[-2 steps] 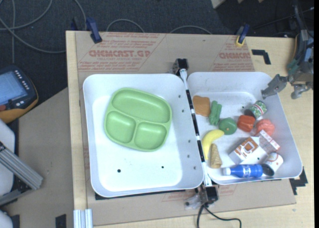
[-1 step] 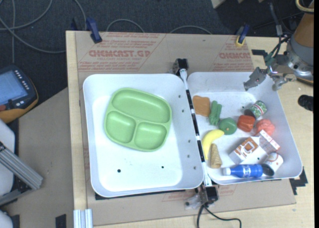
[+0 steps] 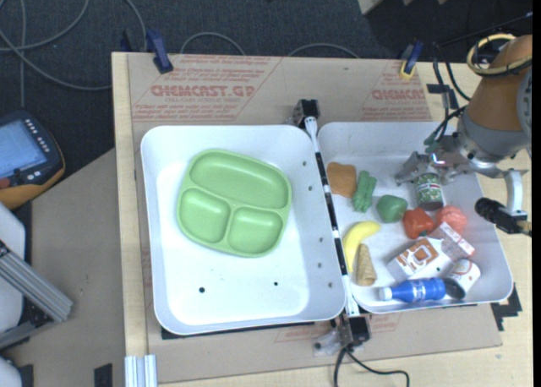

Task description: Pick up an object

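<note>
Two white bins on the bench. Left bin (image 3: pixel 165 284) carries a green divided plate (image 3: pixel 233 202), three compartments, sitting in the upper half of the bin floor.

Right bin (image 3: pixel 385 136) holds a clutter of small items. Along its left side: an orange-brown piece (image 3: pixel 341 179) against the divider, a green pickle-like piece (image 3: pixel 364 191) just beside it, a round green item (image 3: pixel 391 207) lower right of that. Below these, a banana (image 3: pixel 360 236) touching a tan cone-shaped piece (image 3: pixel 365 265). At the bin's lower edge a blue bottle (image 3: pixel 420 291) lies on its side with a dark cap end. Above it a red-and-white carton (image 3: pixel 420 258), tilted. A red tomato-like item (image 3: pixel 418 222) sits near centre, with an orange-pink item (image 3: pixel 453 217) to its right and a white tube-like object (image 3: pixel 465 275) lower right.

Arm enters from the right, orange band visible near the top right corner. Gripper (image 3: pixel 429 176) is down in the upper part of the right bin, directly above a small green can (image 3: pixel 429 193) standing upright just above the tomato. Metal finger parts splay to either side over the can; cannot tell whether the pincer is released or clenched, nor whether it touches the can.
</note>
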`<state>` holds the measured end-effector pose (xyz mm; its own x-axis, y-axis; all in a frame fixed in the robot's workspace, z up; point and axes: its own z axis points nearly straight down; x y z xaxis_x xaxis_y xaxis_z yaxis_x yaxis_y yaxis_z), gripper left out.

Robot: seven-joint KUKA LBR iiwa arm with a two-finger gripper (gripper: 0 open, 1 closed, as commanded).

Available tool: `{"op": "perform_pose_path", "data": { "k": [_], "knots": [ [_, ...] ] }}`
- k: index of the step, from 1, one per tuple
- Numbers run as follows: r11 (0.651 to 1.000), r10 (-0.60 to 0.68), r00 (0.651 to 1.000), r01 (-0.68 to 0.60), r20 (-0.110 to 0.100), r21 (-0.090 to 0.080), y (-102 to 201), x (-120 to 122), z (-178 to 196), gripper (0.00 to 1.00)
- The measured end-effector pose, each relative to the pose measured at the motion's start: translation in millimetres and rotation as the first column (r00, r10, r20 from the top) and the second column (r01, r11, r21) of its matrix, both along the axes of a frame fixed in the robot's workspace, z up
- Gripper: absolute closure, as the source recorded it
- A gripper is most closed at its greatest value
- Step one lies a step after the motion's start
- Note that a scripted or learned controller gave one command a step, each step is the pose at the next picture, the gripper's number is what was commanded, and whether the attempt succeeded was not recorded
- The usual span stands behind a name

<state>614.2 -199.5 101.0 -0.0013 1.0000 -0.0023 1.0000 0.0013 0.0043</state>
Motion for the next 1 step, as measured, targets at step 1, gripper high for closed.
{"op": "perform_pose_path", "data": {
  "k": [1],
  "knots": [
    [1.0,0.001,1.0,-0.001,0.002,0.0,-0.8,53.8,125.8,0.0]
  ]
}}
